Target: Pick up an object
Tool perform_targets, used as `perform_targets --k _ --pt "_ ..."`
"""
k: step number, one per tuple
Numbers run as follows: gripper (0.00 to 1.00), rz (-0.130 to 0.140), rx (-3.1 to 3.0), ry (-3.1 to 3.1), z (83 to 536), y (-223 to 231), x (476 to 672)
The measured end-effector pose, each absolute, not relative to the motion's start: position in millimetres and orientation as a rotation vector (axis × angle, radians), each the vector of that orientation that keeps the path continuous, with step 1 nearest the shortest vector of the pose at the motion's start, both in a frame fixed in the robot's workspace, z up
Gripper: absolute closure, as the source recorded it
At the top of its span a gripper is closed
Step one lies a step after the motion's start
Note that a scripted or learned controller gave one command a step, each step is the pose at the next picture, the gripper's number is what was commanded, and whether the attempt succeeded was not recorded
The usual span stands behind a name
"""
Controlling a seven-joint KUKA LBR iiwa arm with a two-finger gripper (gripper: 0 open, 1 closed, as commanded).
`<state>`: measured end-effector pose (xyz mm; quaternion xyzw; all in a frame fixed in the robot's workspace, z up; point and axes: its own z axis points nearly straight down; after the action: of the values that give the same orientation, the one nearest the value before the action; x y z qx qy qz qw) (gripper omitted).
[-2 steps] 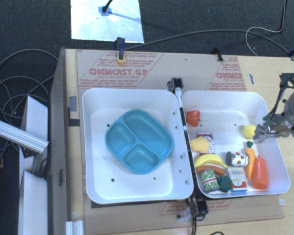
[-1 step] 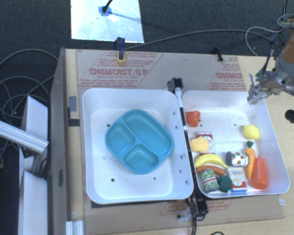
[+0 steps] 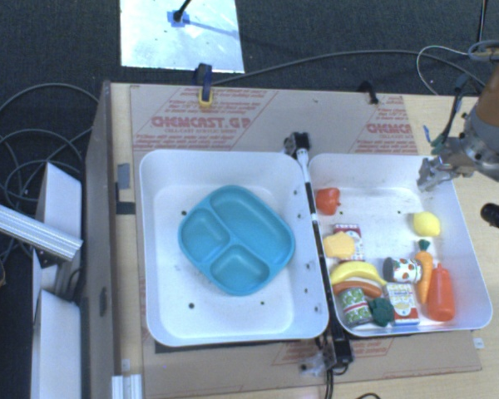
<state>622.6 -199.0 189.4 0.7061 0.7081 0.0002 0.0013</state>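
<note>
**Toy food waiting in the right bin, gripper hanging at the far right rim**

While the toy food is lying clustered in the near half of the right bin (image 3: 466, 223), nothing is sitting between the gripper's tips. A yellow lemon (image 3: 426, 224) is lying nearest the arm, with a carrot (image 3: 425, 274) and an orange-red bottle (image 3: 440, 295) just beyond it toward the near right corner. A banana (image 3: 354, 272) is resting beside a small printed can (image 3: 402, 269), and a red piece (image 3: 328, 198) is sitting apart by the dividing wall. The gripper (image 3: 432, 175) is hovering over the bin's far right rim, well apart from the lemon; whether it is spread or closed cannot be told. A blue sectioned plate (image 3: 235, 238) is occupying the left bin (image 3: 162, 181).
</note>
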Motion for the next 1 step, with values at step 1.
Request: perform_targets --k 1 --pt "1.0 0.001 2.218 2.221 190.7 -207.0 593.8"
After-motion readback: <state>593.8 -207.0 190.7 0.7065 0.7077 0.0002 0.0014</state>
